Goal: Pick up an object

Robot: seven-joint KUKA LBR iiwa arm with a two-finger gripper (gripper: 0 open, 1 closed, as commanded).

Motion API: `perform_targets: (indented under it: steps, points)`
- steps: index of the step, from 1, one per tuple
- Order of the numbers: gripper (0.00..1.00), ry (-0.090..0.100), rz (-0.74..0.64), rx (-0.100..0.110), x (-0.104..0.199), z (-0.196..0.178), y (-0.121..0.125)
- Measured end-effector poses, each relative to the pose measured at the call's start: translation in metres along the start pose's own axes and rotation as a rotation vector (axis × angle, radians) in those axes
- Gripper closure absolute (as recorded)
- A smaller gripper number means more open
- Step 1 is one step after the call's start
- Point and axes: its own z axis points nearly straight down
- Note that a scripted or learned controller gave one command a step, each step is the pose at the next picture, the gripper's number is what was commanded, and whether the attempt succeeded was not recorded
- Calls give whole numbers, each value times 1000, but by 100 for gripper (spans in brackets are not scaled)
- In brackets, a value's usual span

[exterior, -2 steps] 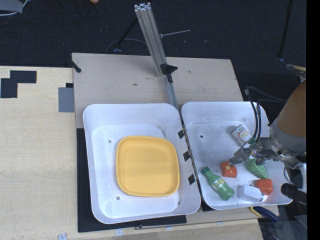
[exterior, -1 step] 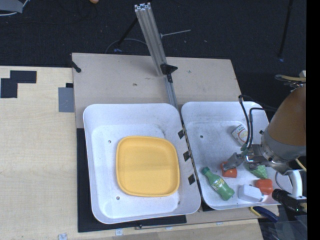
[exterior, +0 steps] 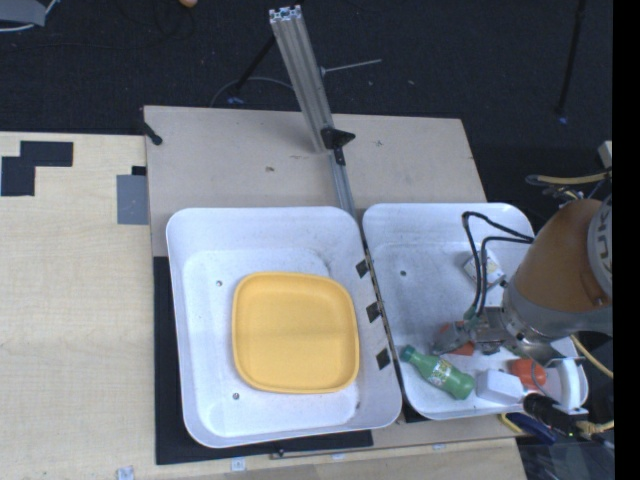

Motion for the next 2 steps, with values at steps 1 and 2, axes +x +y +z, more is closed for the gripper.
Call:
perform_targets:
  steps: [1, 2]
  points:
    - [100, -1, 3, -4, -1, -12, 1]
    - [100, -2, 0, -8, 6, -65, 8]
